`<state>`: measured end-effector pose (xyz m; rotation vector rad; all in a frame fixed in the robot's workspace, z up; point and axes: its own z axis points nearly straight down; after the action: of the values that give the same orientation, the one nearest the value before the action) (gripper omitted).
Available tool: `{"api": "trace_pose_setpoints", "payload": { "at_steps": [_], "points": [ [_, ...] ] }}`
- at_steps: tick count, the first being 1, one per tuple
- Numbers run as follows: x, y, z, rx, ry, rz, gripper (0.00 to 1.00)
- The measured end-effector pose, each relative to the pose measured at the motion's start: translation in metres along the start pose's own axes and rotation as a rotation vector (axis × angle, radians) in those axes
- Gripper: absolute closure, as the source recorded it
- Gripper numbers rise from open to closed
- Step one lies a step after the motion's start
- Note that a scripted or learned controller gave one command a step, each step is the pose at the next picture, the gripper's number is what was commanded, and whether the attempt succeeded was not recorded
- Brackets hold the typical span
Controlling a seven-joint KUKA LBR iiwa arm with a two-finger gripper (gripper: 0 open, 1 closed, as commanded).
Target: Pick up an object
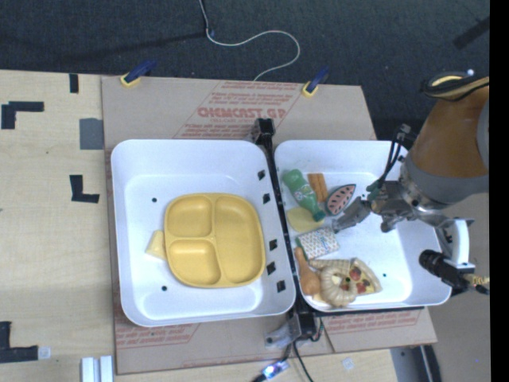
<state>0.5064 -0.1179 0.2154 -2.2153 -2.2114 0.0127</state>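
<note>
Your worktop (48, 213): pale wood, black tape marks | cardboard sheet (238, 110) under both bins | dark carpet (95, 14) behind | jaws: state unreadable

One fixed overhead camera slants down on both bins (127, 165).

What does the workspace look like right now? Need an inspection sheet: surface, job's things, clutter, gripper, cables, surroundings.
Surface: two white bins side by side, left bin and right bin, on a cardboard sheet.
Job's things: in the right bin, a green bottle, a watermelon slice, a checkered packet, a pizza slice and a carrot, crowded toward its left side.
Clutter: yellow divided plate in the left bin.
Gripper: gripper low over the right bin, beside the watermelon slice; holding nothing seen.
Cables: white cable looping beyond the bins.
Surroundings: dark floor; black tape marks on the bench.
</note>
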Motion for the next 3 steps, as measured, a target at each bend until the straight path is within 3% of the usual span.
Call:
{"api": "trace_pose_setpoints", "payload": {
  "at_steps": [1,3],
  "points": [
    [0.000,0.003,-0.005,-0.012,-0.002,-0.003,0.00],
    [0.001,-0.003,0.104,-0.006,-0.001,-0.002,0.00]
  ]
}}
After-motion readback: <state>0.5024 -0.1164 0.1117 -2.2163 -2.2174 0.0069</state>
